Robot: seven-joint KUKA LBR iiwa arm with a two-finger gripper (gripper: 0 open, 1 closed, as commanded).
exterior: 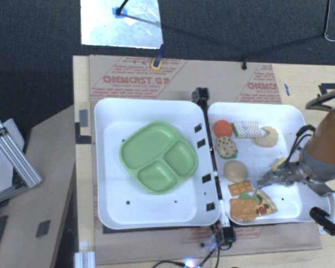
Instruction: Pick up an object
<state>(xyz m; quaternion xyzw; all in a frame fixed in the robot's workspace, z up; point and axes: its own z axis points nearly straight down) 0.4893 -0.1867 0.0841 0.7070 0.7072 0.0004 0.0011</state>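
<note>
Right bin (293, 116): toy foods. Tomato (223, 128) at 11 o'clock, wrapped snack (247, 129) beside it, croissant (267, 136) at 1; cookie (226, 147) and potato (235, 171) mid-left; cracker (240, 188), orange piece (243, 209) and pizza slice (264, 204) at 7. Gripper (266, 178) low over the floor, just above the pizza slice; nothing seen between its fingers, whether spread or closed I cannot tell. Left bin (109, 200): green divided plate (158, 157), centre.

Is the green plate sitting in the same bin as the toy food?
No, the green plate lies alone in the left bin, while the toy food is in the right bin.
</note>
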